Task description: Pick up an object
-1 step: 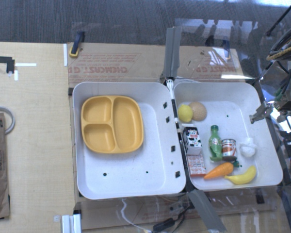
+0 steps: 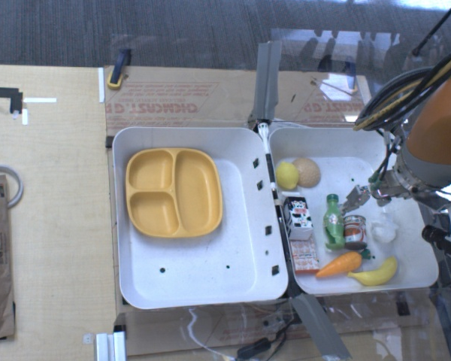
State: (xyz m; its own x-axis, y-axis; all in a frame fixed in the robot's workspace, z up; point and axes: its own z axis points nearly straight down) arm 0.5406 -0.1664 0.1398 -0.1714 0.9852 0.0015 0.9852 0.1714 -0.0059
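Gripper [image 2: 358, 198] of mine hung low over the right bin [image 2: 338, 173], just above the can [image 2: 354, 232] and beside the green bottle [image 2: 333, 220]; whether it was spread or pressed together, I could not tell. Nothing showed in its grasp. Around those lay a carton [image 2: 298, 215], lemon [image 2: 286, 175], carrot [image 2: 338, 264] and banana [image 2: 374, 272]. A yellow plate [image 2: 174, 192] sat in the left bin [image 2: 195, 273].

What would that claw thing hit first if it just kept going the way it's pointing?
Probably the small red-labelled can, which sits just below and left of the gripper, beside the green bottle. Depth is hard to judge from this slanted view, so it could meet the bottle instead.
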